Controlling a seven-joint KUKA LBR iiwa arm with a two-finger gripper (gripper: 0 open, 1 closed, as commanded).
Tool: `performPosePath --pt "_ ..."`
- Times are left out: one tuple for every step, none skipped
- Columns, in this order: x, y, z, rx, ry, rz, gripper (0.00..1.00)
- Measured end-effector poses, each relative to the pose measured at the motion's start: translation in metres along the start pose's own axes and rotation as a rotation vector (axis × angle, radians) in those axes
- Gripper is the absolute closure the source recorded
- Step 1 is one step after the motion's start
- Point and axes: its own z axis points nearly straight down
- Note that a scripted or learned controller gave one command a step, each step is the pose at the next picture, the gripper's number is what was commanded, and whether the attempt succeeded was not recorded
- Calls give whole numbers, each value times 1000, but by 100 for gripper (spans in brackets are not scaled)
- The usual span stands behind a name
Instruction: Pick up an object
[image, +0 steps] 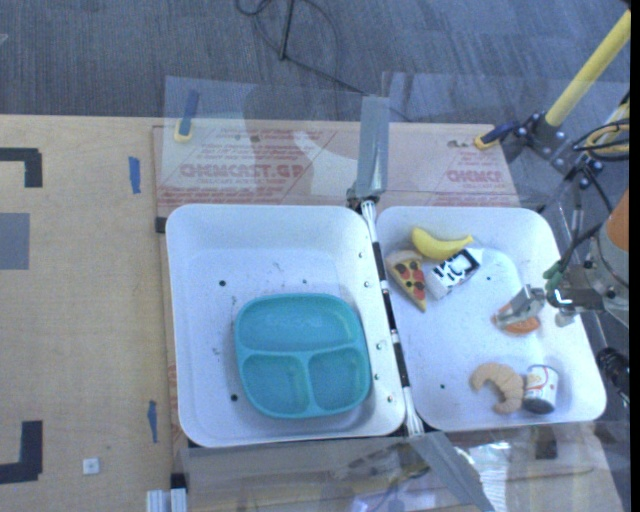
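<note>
Near right corner of right bin: a tan, curved croissant-shaped toy (499, 385) lies just beside a small white cup-like piece with red marks and a dark base (539, 388), tipped on its side; the two look to be touching.

Left bin (190, 300): a shallow white tray holding a teal plastic plate with three compartments (300, 354), which sits toward its near side.

Right bin (455, 400): the matching white tray, bearing all the small toys.

Hand (545, 300): at the right side of the right bin, low over the floor of the bin, reaching in from the right; I cannot tell how wide it stands, as the metal parts blur together.

Likely target: a small orange and red flat toy (518, 322), lying just beside the hand on its left, perhaps touching it. Nothing is seen lifted.

Middle far of right bin: a triangular pizza-slice toy (408, 279) near the dividing rim, a black and white printed card or box (456, 269) just right of it, and a yellow plastic banana (440, 242) on the far side, touching the card.

Table (80, 330): pale wood, with blue tape marks to the left.

Step in hand: judged as the approach or the closing on the orange toy; the pick is not yet done.

Next move calls for: settling squarely over the thin toy, closing firmly, then rising straight. A flat piece may slip away.
</note>
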Motion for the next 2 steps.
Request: performPosePath --pt "-8 58 66 -1 -1 9 0" --pt "-54 71 127 -2 2 98 0"
